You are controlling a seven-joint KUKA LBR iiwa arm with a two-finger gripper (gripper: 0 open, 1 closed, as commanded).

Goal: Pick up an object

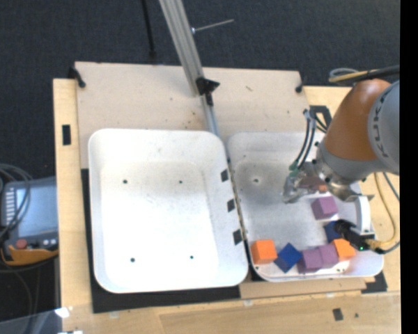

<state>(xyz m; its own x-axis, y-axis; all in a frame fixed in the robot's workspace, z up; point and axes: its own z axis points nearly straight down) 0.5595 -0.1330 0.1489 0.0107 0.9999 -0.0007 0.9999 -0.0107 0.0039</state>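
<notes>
From my station I saw the arm (359, 127) reaching in from the right over the right bin (265, 158), its orange band above the wrist. The gripper (297, 186) hung low over the middle of that bin, and I could not tell whether the jaws were spread or pressed together; nothing showed between them. A light purple block (325, 207) lay just beside the gripper, toward the bin's right side. Along the near rim sat the rest: an orange block (264, 250) at the left, a blue block (288, 257) next to it, then two purple blocks (320, 257) touching each other, and another orange block (344, 248) at their right end. The left bin (160, 207) lay alongside on the bench (139, 89). A metal rail (181, 37) slanted down from the top toward the gap between the bins.
</notes>
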